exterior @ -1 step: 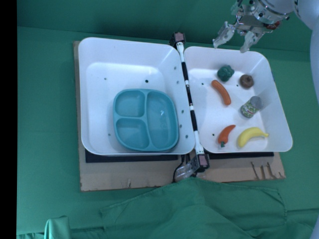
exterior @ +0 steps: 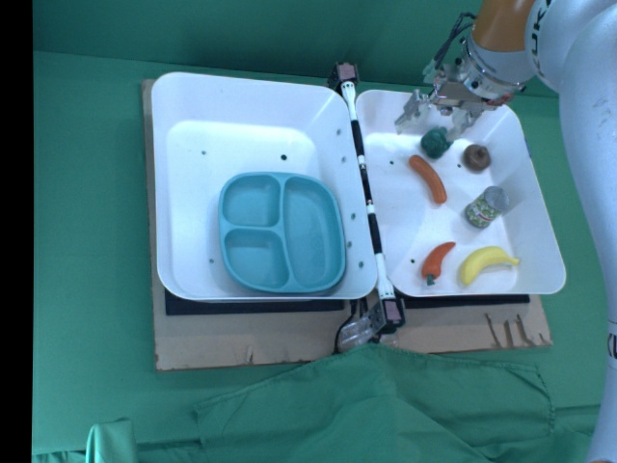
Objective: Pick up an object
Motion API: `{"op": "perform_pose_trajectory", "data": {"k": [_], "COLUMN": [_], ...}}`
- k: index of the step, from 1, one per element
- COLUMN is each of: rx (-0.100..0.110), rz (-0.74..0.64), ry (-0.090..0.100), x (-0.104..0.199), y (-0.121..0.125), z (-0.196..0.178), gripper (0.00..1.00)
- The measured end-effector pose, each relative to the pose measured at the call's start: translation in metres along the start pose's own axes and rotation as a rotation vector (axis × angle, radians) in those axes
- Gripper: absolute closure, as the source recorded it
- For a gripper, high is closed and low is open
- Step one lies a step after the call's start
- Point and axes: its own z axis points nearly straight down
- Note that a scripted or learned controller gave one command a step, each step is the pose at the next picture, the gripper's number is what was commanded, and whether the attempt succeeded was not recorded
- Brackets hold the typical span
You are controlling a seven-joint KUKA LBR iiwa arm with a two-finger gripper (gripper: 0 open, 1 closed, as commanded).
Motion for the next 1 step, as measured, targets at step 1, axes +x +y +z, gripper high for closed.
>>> {"op": "perform_pose_trajectory", "data": {"k": [1], "rx": [0.006], "rz": [0.0], "ry": [0.002], "x": [-0.0013], "y": [-0.0082], "z": [0.0178], "gripper": [0.0]}}
